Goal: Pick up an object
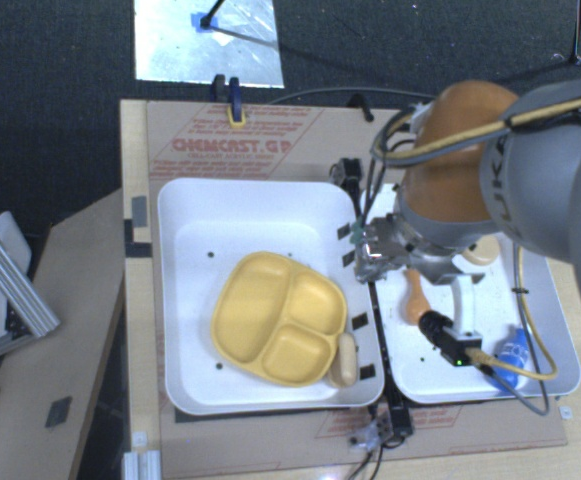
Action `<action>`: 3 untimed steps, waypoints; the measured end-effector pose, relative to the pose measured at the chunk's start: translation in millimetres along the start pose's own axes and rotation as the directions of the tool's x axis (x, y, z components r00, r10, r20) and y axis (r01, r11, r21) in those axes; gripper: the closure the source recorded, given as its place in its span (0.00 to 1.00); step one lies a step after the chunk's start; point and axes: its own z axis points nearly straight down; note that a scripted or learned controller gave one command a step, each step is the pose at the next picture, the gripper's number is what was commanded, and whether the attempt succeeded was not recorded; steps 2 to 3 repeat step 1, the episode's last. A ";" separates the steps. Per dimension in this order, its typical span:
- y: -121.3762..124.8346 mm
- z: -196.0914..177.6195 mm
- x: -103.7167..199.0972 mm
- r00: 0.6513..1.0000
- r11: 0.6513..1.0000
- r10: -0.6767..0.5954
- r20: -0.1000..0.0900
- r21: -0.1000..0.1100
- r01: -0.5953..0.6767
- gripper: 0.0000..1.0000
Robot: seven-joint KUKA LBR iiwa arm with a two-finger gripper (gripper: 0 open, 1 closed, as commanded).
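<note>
My arm reaches in from the right, and its orange-banded wrist hangs over the right bin (545, 373). The gripper (432, 268) sits low over that bin's left half, mostly hidden under the wrist. An orange stick-shaped object (412, 296) lies just below it, close to the bin's left wall. A blue object (515, 349) rests near the bin's front right. A pale tan round piece (484, 251) peeks out beside the wrist. In the left bin (185, 258) a yellow divided plate (275, 313) lies flat. A small beige lump (345, 359) touches the plate's front right edge.
A cardboard sheet (230, 143) lies under both bins. A clamp (232, 96) stands at its far edge, and a shiny square sheet (210, 28) lies on the dark floor beyond. An aluminium rail (10, 278) slants at the left.
</note>
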 end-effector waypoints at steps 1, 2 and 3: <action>5.9 -9.7 53.7 1.000 1.000 0.000 -0.001 -0.003 0.000 1.00; 5.9 -9.7 53.7 1.000 1.000 0.000 -0.001 -0.003 0.000 1.00; 5.9 -9.7 53.7 1.000 1.000 0.000 -0.001 -0.003 0.000 1.00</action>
